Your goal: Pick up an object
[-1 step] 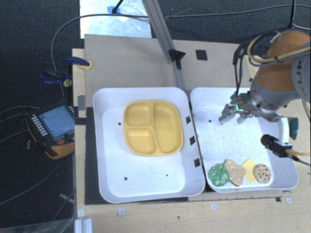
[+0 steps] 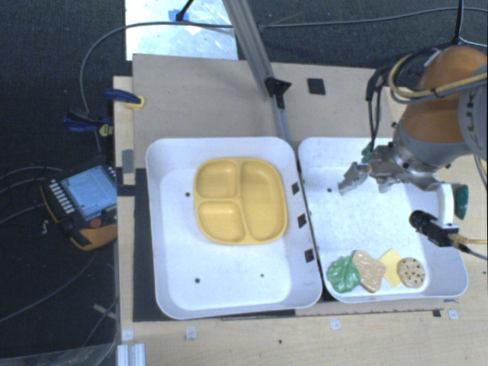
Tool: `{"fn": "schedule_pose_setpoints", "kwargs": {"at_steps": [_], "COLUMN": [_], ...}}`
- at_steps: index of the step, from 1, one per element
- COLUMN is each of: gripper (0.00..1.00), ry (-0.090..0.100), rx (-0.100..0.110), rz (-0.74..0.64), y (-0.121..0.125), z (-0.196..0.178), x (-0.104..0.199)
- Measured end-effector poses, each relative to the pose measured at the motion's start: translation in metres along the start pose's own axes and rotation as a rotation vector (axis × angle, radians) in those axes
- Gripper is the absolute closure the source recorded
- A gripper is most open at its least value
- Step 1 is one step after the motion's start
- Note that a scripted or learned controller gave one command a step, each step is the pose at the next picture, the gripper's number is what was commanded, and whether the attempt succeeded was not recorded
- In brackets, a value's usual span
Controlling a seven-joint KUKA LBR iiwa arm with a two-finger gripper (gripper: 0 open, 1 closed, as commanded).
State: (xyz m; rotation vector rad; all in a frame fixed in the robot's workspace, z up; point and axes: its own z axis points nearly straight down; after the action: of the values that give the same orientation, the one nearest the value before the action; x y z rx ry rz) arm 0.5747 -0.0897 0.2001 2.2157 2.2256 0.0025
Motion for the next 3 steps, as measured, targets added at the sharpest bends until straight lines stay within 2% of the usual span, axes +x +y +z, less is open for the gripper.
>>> {"fn": "schedule_pose_setpoints", "kwargs": {"at_steps": [2,3], "gripper": [0.00,1.00], "ry": [0.000,0.000], "rx": [0.003,-0.001], "rz": [0.003,0.004], "y": [0.002,0.004], "z": [0.112,0.099], "x": [-0.006,-0.006]}}
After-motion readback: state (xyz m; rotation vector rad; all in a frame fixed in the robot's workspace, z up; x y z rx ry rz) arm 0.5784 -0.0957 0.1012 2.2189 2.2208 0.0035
